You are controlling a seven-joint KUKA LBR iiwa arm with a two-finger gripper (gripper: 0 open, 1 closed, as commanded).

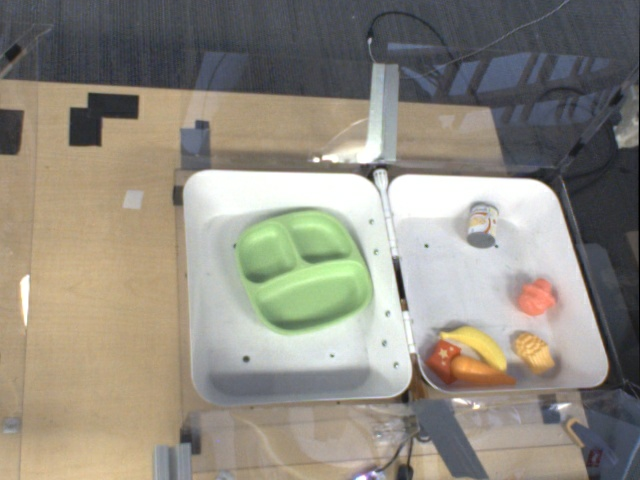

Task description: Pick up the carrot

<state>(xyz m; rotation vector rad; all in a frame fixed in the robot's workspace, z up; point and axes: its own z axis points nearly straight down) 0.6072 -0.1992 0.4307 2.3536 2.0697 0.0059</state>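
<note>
An orange carrot (480, 372) lies at the front edge of the right bin (440, 268), pointing right. It touches a yellow banana (476, 345) just behind it and a red pepper-like piece (441, 356) at its left end.
The right bin also holds a small can (483, 224) at the back, a pinkish-red fruit (537, 297) on the right and a tan pastry-like item (532, 351) at the front right. A green divided plate (302, 270) sits in the left bin (215, 368).
</note>
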